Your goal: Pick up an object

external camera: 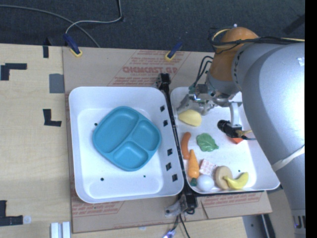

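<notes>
Upper left corner of the right bin (225, 155): the tool (194, 102) sits low there, just above the yellow lemon-like toy (190, 117) and touching it or nearly so. Cannot tell whether the tool is spread or pressed together, and nothing is visibly pinched in it. The lemon toy is the likely target and rests on the bin floor close to the wall between the bins.

Risks, as a judgement:
- The rounded toy may squirt sideways if the tool closes off-centre.
- The wall next to it leaves little room, so the tool could strike the rim or push the toy against it.
- A grasp that closes too high would come up with nothing.

Right bin contents:
- lemon toy at the top
- thin carrot (185, 144) below it
- green leafy piece (206, 142) mid-bin
- small red piece (237, 140) to its right
- second carrot (192, 164)
- pink-and-white piece (207, 166)
- white egg (204, 183)
- tan ring (221, 174)
- banana (237, 180) along the bottom edge

The bottom items are crowded, several touching.

Left bin (84, 148) holds one blue divided plate (127, 138), lying flat with its compartments bare. Both bins sit on a cardboard sheet (124, 73) on the worktop (29, 148).
</notes>
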Motion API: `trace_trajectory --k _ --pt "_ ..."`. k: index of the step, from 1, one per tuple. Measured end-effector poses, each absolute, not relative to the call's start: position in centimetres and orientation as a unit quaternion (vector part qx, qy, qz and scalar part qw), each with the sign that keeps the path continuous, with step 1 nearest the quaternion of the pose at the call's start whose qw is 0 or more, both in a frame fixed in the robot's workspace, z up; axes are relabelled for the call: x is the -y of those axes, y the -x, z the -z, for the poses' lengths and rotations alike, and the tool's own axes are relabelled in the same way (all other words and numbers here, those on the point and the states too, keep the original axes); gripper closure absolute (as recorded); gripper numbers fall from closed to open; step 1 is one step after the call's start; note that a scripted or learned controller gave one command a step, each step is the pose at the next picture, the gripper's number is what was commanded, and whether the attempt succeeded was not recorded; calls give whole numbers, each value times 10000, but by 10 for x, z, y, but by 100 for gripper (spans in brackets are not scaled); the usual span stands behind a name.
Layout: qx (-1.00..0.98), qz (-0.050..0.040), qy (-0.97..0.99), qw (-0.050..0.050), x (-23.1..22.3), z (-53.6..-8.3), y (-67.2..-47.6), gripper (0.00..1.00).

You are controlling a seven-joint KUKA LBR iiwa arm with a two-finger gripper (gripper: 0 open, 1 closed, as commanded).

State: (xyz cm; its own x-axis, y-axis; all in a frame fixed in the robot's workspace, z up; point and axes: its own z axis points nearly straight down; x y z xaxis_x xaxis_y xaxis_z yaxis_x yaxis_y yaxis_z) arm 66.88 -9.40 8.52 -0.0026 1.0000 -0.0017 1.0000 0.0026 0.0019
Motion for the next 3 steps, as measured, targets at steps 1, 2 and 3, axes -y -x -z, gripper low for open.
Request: trace_trajectory --k 1,2,3 --pt "-7079 5 -7063 12 98 -85 -669 0" --pt "-7075 9 -7067 15 95 -85 -669 0" --pt "-7079 6 -7063 13 96 -85 -669 0"
